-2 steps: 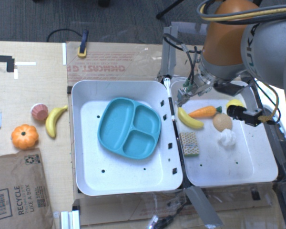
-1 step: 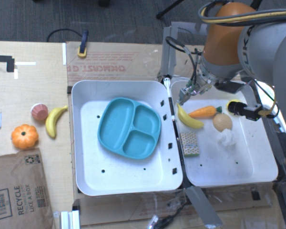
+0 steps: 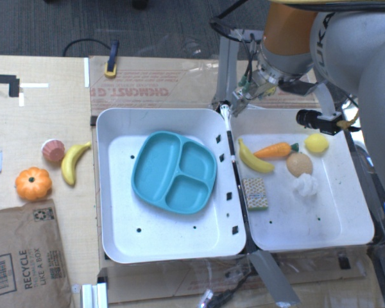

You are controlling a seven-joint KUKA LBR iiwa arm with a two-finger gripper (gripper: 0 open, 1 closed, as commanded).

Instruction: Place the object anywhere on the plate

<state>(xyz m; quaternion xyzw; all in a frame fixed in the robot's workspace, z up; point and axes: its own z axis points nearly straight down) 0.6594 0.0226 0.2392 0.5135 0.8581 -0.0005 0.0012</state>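
PLATE: blue three-compartment plate (image 3: pixel 174 172), left bin (image 3: pixel 115 236) | OBJECTS: banana (image 3: pixel 253 158), carrot (image 3: pixel 273 150), lemon (image 3: pixel 317 144), right bin (image 3: pixel 346 236) | GRIPPER (image 3: pixel 228 110): opening indeterminate

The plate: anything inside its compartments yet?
No. All three compartments of the blue plate show bare. It sits in the left bin; the bin floor under it is covered. The banana and carrot lie in the right bin.
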